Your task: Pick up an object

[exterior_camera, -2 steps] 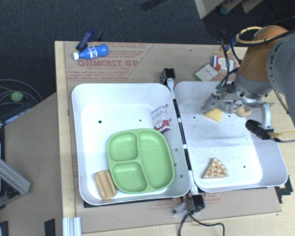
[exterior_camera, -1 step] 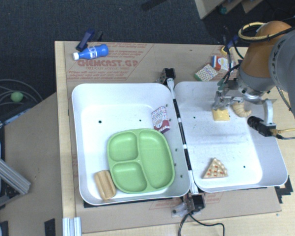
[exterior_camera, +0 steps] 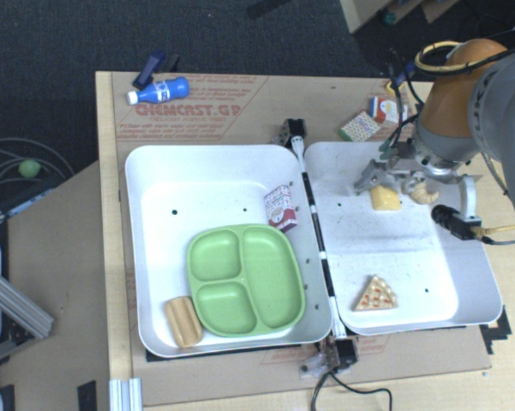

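Note:
My gripper [exterior_camera: 404, 181] hangs low over the far part of the right bin [exterior_camera: 411, 238], under the grey arm with its orange band. A yellow block [exterior_camera: 385, 199] lies just below it, and a tan lump [exterior_camera: 423, 194] sits beside that, both partly under the gripper's body. Whether either one touches the gripper is hidden. A pizza-slice toy [exterior_camera: 375, 295] lies at the near side of the right bin. The left bin [exterior_camera: 154, 187] holds a green divided plate [exterior_camera: 242, 278], a tan bread piece [exterior_camera: 182, 321] and a small red-and-white carton [exterior_camera: 279, 206].
A black divider [exterior_camera: 313, 221] runs between the two bins. On the bench behind them lie a blue-and-white bottle [exterior_camera: 159, 90] and a small patterned box [exterior_camera: 361, 126]. A black cable plug [exterior_camera: 451, 221] trails from the wrist over the right bin's right side.

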You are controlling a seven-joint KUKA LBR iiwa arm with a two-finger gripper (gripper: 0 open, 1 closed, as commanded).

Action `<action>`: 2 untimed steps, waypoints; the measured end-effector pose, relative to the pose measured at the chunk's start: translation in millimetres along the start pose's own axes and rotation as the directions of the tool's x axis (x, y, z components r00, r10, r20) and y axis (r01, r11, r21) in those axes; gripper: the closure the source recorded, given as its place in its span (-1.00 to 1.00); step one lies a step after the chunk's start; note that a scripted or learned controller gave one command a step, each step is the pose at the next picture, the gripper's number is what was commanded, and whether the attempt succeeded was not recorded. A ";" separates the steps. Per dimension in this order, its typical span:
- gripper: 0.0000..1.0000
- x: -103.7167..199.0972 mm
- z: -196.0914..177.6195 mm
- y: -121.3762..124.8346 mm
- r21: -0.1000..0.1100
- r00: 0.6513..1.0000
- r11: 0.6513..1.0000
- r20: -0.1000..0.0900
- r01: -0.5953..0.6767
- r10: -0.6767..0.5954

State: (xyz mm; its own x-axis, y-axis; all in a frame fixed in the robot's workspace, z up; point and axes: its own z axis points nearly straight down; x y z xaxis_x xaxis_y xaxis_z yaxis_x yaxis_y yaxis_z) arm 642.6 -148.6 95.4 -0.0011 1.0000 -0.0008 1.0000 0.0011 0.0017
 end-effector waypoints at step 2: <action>1.00 -5.6 -3.8 -5.5 -0.008 1.000 1.000 0.002 0.000 0.000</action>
State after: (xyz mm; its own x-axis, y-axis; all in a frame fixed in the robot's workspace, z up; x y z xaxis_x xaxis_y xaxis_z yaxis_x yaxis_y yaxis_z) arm 637.1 -154.2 99.2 -0.0006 1.0000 -0.0024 0.9999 0.0006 0.0100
